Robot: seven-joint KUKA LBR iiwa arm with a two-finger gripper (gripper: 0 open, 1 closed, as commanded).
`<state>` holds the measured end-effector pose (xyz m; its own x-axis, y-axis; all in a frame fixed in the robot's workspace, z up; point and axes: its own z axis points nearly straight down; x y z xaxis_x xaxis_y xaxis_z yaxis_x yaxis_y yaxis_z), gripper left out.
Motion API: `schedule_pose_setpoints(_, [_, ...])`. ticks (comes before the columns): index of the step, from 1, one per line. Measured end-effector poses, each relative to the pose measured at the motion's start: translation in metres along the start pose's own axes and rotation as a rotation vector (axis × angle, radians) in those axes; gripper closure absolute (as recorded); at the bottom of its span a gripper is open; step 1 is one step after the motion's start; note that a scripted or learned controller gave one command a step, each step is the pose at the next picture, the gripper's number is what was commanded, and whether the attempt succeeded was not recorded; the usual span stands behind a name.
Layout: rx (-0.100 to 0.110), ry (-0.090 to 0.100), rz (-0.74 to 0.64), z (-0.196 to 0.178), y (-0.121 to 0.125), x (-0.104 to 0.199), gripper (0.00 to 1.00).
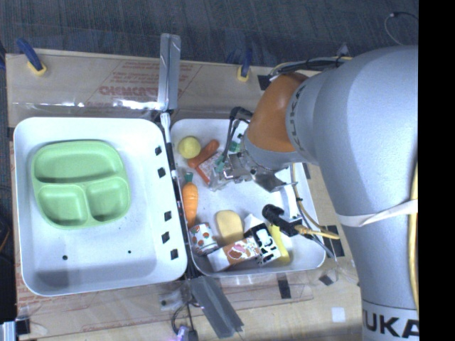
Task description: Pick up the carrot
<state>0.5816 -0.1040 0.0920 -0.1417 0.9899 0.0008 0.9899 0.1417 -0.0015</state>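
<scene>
The carrot [190,202] is orange with a green top and lies lengthwise along the left wall of the right bin [307,190]. My gripper [229,168] is low in the upper middle of that bin, up and to the right of the carrot and apart from it. It hovers over a red-and-white packet [209,169]. The grey arm with its orange band reaches in from the right and hides the bin's right side.
A yellow ball [188,147] and an orange-red stick-shaped item [208,150] lie near the bin's top left. A pale yellow block [229,224], a small can [201,239] and a colourful box [244,251] crowd the front. The left bin [92,261] holds a green divided plate [79,183].
</scene>
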Motion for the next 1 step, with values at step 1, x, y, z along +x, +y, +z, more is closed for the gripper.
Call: schedule_pose_setpoints(1, [0.001,0.001,0.048,-0.0996,0.0057,0.1367,1.00])
